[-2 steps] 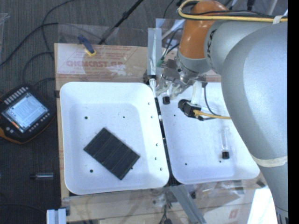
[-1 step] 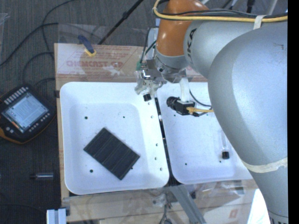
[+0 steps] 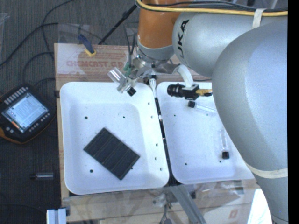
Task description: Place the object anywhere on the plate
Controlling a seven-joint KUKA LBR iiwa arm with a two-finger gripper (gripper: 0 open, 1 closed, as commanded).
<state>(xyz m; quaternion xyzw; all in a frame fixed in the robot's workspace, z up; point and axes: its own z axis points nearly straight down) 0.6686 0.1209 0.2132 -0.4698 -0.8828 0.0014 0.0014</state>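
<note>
Plate: the dark ribbed plate (image 3: 112,153) is lying flat and skewed in the near half of the left bin (image 3: 74,125), clear of its walls.
Gripper: the gripper (image 3: 125,84) is hanging over the far right corner of that bin, near the wall shared with the right bin (image 3: 196,143) and well apart from the plate.
Object: a small black piece (image 3: 131,92) is showing right at the gripper's tip. I am not managing to tell whether it is the object or part of the tool.
Grip: this view is not showing whether the gripper is released or clenched, or whether it is grasping anything. It is not visibly touching the bin.
Step in hand: this is looking like the carry toward the plate.
Doing it well: I am judging that the move calls for travelling toward the near left, staying above the bin floor, centring over the ribs before lowering, and letting go low so a small piece is not bouncing off.
Other bin: a black bit (image 3: 225,155) is lying near its right side.
</note>
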